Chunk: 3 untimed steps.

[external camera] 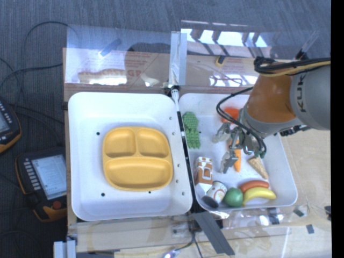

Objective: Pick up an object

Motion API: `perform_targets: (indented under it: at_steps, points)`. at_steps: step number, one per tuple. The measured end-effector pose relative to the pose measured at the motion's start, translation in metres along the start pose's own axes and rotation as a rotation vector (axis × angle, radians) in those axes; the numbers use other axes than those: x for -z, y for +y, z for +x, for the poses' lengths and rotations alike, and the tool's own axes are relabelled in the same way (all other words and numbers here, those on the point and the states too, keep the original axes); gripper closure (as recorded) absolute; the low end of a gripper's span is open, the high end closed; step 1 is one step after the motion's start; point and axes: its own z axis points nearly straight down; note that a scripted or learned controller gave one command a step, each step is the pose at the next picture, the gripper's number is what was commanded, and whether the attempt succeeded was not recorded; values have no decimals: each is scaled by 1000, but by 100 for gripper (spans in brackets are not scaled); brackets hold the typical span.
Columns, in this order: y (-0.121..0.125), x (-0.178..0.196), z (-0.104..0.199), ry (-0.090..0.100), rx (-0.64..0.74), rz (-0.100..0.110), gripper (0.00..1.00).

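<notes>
1. Counter: two shallow white bins stand side by side, the left bin (80,144) and the right bin (285,181), their inner walls touching.
2. Left bin contents: one yellow divided plate (138,157) with three compartments, lying flat near the bin's middle.
3. Right bin contents, one of each:
   - green leafy toy (191,129), against the left wall;
   - small orange-and-white carton (203,170), just below the leafy toy;
   - round white-and-brown item (216,190), near the front wall;
   - green ball (234,197), touching the banana;
   - yellow banana (260,194), at the front;
   - red-orange sausage-shaped piece (253,185), lying along the banana's upper side;
   - ice-cream cone (258,166), tilted, near the right wall;
   - orange-red piece (230,113), partly hidden by the arm.
4. Arm: one grey arm (309,98) with an orange band reaches in from the right.
5. Jaws: the gripper (235,156) hangs over the right bin's middle, pointing down. An orange carrot-like piece (237,164) lies at its tips. Whether the jaws are wide, narrow or holding cannot be told.
</notes>
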Motion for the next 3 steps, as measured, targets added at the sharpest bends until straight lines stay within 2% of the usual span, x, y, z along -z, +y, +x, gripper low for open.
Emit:
perform_targets:
  at_steps: [1,2,3]
  points:
    - [-32,1,38,-7,38,-2,0]
    - [-32,12,36,-11,39,0,100]
    - [-31,12,36,-11,40,0,0]
